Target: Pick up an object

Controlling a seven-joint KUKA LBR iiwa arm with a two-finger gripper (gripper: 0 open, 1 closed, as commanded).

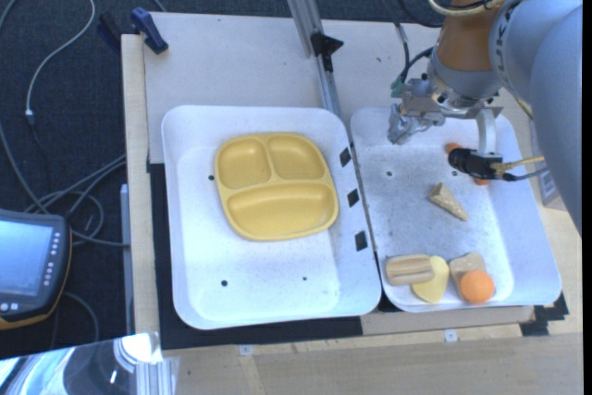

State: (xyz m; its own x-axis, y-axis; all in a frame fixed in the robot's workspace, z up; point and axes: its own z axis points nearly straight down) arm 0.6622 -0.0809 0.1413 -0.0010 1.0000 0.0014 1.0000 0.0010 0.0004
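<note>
A pale tan wedge-shaped toy food piece is lying loose in the middle of the right white bin, apart from everything else. Going from the left, one yellow three-compartment plastic plate is sitting in the left white speckled bin. Along the right bin's near edge, a tan hot-dog bun, a yellow slice and an orange ball are clustering together. The gripper is hovering over the far corner; whether its jaws are spread, I cannot tell.

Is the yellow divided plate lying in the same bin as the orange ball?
No, the yellow divided plate lies in the left bin; the orange ball is in the right bin.
</note>
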